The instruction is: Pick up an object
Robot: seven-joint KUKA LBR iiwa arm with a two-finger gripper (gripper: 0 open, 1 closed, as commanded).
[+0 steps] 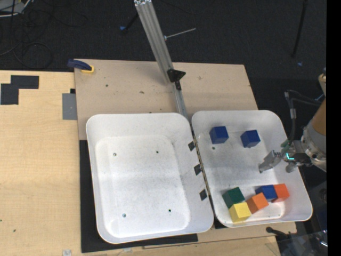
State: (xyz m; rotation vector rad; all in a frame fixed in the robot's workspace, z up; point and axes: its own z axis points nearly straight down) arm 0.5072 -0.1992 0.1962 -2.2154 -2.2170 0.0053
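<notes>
Arm [319,127]: cut off by the right edge, only the wrist part shows
End effector [277,161]: too small and blurred to tell how the fingers stand
Blue cube by the orange cubes [266,192]: partly hidden behind its neighbours
Bench [37,159]: runs off the left and bottom edges

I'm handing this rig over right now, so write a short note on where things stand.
Gripper: over the right bin, near its right side, nothing seen between its fingers; open or shut unclear.
Blocks, all in the right bin: two blue ones at the back; green, yellow, orange, blue and red-orange clustered at the front.
Done: nothing lifted.
Left: pick up one block.
</notes>
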